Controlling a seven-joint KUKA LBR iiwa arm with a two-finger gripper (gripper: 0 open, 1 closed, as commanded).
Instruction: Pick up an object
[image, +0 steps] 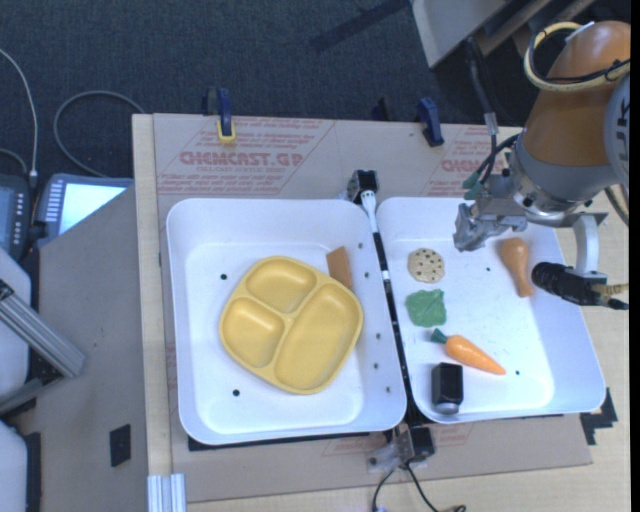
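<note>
Printed in red on the brown board (300, 150) behind the bins: "CHEMCAST GP", repeated at the right but partly hidden there by the arm.

In the right bin (570, 385), five small toys lying apart: a round flat cookie (426, 264) with dark chips, a green leaf-like piece (427, 307) with wavy edge, a smooth orange carrot (472, 352) with green top, a black glossy block (447, 387) near the front rim, and a tan cone-shaped piece (516, 262) at the back.

Above this bin's back part, between cookie and tan piece, the grey metal gripper (475, 230); open or closed, not possible to tell, and nothing seen held.

In the left bin (190, 300), a yellow plastic plate (290, 325) with three compartments, and a brown flat block (340, 268) touching its edge.
</note>
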